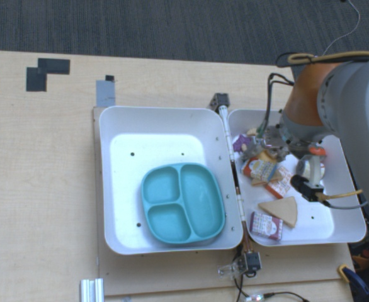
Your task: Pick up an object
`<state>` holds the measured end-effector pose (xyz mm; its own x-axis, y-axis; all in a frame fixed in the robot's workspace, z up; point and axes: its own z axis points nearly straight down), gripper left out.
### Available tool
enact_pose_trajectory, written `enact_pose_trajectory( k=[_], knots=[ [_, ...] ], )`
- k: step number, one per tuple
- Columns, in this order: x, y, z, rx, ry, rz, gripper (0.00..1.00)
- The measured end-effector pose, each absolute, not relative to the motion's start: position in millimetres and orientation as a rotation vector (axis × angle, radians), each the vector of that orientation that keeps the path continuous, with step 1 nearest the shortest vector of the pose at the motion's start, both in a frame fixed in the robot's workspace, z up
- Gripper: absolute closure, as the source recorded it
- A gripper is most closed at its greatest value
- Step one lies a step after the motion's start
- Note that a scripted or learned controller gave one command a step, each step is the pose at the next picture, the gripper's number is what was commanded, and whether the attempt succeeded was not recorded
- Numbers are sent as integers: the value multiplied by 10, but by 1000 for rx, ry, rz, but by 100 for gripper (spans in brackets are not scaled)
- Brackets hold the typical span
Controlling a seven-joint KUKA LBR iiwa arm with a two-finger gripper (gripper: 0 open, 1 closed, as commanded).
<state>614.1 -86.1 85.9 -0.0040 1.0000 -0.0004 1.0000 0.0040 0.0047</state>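
Clearly the arm reaches low into the right bin (354,228) because the loose items lie there: small packets (266,168), a tan wedge (281,210), a pink packet (266,225). Its gripper (278,145) sits over the packets; whether the jaws are apart I cannot tell. A teal divided plate (183,202) fills the left bin (118,168).

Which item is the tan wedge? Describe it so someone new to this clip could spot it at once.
Look at the right bin, the one the arm reaches over. Below the pile of small packets near its middle lies the wedge, flat on the bin floor. It is the one plain tan, triangular piece; the pink carton just left of it is boxy and printed.
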Motion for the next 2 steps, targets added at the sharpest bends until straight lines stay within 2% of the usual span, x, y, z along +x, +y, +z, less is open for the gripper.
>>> enact_pose_trajectory(
  k=[1,2],
  knots=[
    [6159,-862,984,2205,2226,9,100],
    [6462,-806,2234,2210,2224,8,100]
  ],
)
